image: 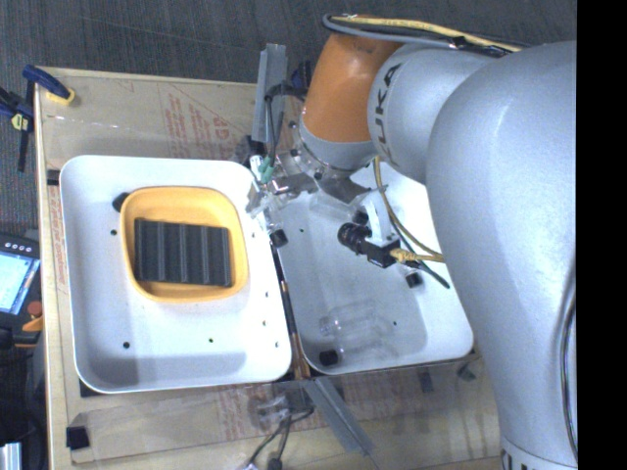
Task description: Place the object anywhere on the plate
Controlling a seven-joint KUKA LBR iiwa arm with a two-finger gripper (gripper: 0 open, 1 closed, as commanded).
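While the gripper [263, 179] was held over the bins' divide, its grip could not be judged. The yellow plate [186, 204] could be missed if nothing was carried.

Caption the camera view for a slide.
KUKA arm reaches over the right bin, its gripper near the divide; a yellow plate sits in the left bin.

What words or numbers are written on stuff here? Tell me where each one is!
Dark letters on the grey arm, beside its orange band: too cut off to read.
Red printing on the wooden bench board behind the left bin: too faint and blurred to read.
Small lit screen at the left edge: too small to read.
The yellow plate bears no writing.
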